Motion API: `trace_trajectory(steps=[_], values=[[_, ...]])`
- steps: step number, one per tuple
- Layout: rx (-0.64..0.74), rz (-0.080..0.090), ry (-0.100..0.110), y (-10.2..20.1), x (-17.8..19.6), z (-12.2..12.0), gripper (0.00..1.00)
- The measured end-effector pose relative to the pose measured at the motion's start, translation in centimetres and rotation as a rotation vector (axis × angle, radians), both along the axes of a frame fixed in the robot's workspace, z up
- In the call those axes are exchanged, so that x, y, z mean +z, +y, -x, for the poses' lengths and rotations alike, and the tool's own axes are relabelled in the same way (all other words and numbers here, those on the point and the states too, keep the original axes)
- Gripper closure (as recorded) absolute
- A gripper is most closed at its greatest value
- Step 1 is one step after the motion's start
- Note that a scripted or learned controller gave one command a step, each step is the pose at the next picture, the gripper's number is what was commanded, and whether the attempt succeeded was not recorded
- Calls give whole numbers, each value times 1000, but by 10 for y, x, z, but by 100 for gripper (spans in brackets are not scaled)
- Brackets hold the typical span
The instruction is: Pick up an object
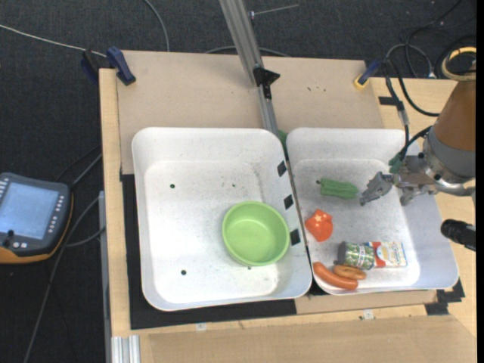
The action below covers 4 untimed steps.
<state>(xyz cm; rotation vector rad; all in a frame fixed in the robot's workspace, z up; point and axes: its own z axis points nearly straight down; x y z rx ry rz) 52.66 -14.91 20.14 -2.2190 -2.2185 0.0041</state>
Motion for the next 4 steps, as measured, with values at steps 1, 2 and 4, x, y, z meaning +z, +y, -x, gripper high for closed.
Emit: trace_trajectory(steps=[1,2,4], values=[[0,0,1,-4,-62,1,0],[1,0,-1,-3,-108,1,0],[1,2,-9,2,-44,-9,100]])
